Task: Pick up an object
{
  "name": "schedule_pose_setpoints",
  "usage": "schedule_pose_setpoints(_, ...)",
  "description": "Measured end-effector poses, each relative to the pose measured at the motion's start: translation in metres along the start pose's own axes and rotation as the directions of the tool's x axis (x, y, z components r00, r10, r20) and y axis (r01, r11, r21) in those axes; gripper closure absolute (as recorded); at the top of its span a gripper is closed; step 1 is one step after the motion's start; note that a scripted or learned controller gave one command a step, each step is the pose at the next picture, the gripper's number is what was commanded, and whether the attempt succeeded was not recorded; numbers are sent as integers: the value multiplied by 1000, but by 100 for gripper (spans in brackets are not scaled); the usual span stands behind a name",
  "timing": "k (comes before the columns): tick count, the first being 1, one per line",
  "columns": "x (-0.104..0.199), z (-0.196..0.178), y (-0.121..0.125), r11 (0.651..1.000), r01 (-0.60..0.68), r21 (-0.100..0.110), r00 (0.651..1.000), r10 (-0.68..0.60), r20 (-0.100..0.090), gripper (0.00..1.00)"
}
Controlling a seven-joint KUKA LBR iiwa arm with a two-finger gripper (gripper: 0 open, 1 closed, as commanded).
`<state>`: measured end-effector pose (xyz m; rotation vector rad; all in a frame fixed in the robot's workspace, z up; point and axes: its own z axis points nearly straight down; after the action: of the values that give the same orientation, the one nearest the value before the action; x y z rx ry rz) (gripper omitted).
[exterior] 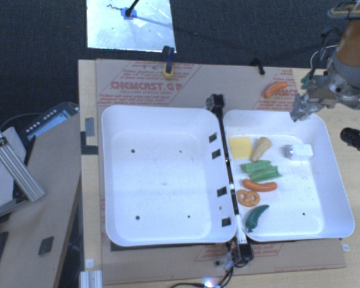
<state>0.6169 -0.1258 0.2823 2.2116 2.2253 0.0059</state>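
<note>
Objects to pick: we see seven small items in the right bin (pixel 333 179), all below and to the left of the gripper (pixel 300 111).
White block: the white block (pixel 298 151) lies closest, just below the gripper, near the bin's far right side.
Corn piece: the corn piece (pixel 261 148) sits lower left of the gripper, touching the yellow square (pixel 240 147) on its left.
Green pods: we find the green pods (pixel 261 171) below the corn, further from the gripper.
Orange sausage: the orange sausage (pixel 260 185) lies just under the pods.
Pretzel: the pretzel (pixel 248 198) sits beside the sausage's lower left.
Dark green pepper: the dark green pepper (pixel 256 216) is farthest from the gripper, near the bin's front.
Gripper: it hangs over the far right corner of the right bin; we cannot tell how it is set, and we see nothing in it.
Arm: the arm (pixel 351 59) rises up and to the right of the gripper.
Stray sausage: a second orange sausage (pixel 275 89) lies on the counter (pixel 144 83), just left of the gripper, outside the bin.
Left bin: the left bin (pixel 162 173) stands well to the gripper's left, touching the right bin.
</note>
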Motion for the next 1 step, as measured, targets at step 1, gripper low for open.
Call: schedule_pose_setpoints(1, -15, -214, 14, 1000, 0, -17, 1000, 1, 6, 100)
